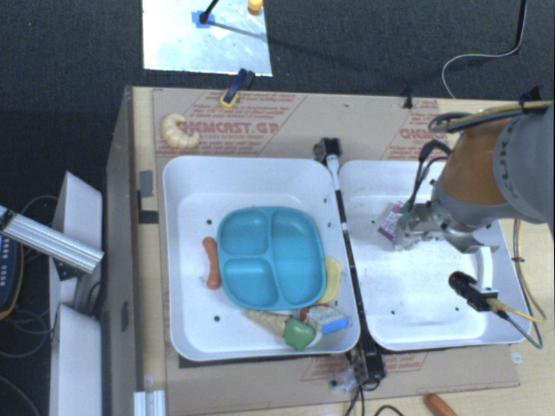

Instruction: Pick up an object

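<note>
Two white bins on counter [260, 120], claw [406, 232] low in right bin [416, 319] at small purple packet [390, 224], claw state unclear, blue tray [269, 258] and hotdog [211, 263] in left bin [195, 319].

Both white bins [260, 176] looked like smooth, faintly glossy plastic, as did the blue divided plate [269, 256] inside the left one. Under them, the bench [260, 124] looked like matt printed cardboard.
</note>
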Robot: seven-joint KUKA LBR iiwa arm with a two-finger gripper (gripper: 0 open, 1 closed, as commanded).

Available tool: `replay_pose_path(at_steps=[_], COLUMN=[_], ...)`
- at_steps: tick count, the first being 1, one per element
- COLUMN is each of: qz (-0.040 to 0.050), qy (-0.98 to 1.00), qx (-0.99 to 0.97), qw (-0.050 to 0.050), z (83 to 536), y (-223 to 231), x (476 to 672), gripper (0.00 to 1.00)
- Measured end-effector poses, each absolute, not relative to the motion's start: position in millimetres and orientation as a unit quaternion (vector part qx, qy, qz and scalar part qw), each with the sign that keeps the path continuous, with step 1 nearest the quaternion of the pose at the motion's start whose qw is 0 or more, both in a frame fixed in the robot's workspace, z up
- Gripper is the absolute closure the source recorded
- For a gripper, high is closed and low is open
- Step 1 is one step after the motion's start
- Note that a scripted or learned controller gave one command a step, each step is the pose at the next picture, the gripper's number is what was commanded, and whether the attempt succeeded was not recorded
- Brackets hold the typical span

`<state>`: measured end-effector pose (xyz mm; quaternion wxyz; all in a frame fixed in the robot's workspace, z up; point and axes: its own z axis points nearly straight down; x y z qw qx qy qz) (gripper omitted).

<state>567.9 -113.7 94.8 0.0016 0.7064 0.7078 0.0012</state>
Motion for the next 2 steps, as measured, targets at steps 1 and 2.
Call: replay_pose_path(at_steps=[1,2], qz=[0.0012,0.0005], qy=[0.708,0.708], qx=[0.706,0.706], qw=[0.001,0.001], z=[95,85], y=[-114,-134], x=[567.8,601.7], gripper=[0.00,0.00])
